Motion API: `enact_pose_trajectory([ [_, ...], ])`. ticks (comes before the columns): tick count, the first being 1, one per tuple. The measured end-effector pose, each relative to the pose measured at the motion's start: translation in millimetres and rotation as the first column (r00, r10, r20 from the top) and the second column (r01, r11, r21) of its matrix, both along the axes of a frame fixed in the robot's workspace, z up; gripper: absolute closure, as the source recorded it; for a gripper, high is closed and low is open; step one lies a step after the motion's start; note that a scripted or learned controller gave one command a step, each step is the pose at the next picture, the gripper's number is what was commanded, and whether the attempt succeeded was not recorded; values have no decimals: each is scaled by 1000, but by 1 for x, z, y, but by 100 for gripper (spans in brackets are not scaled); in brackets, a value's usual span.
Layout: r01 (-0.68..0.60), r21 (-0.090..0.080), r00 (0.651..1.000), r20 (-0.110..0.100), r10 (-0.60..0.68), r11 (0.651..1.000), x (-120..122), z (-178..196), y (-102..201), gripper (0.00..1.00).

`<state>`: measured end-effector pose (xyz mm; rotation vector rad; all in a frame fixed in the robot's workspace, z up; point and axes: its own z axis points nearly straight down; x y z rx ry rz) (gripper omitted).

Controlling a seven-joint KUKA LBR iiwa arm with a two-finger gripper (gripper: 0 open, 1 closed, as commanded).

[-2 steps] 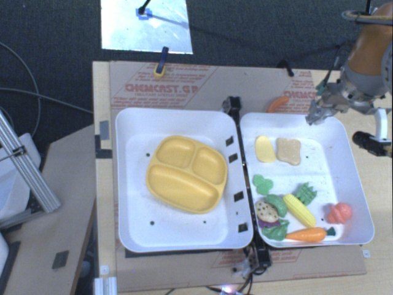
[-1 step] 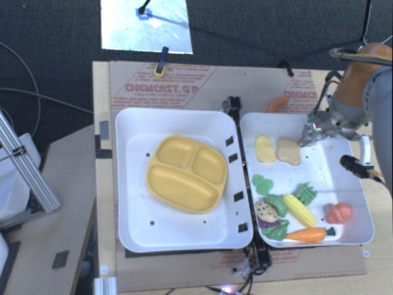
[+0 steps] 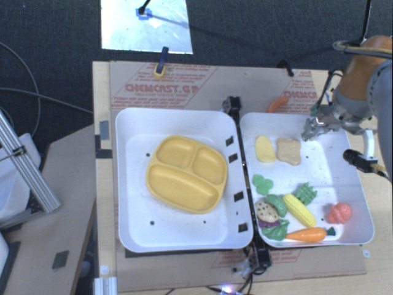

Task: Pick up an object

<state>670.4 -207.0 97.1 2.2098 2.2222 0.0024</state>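
grey two-finger gripper (image 3: 309,131) sits over the far end of the right shallow white bin (image 3: 356,192) — jaw opening cannot be told, nothing seen between them. tan bread-shaped toy (image 3: 288,151) lies just beside it, next to a pale yellow oblong toy (image 3: 264,149). yellow divided plastic plate (image 3: 186,173) lies in the left shallow white bin (image 3: 132,189).

Tray (image 3: 187,174) in left bin (image 3: 132,140)
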Motion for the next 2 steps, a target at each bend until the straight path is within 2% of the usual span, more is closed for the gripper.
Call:
enact_pose_trajectory([
  [1,8,7,1000,-14,-8,1000,-105,-14,12,100],
  [2,8,5,1000,-10,-8,1000,-162,-13,5,100],
])
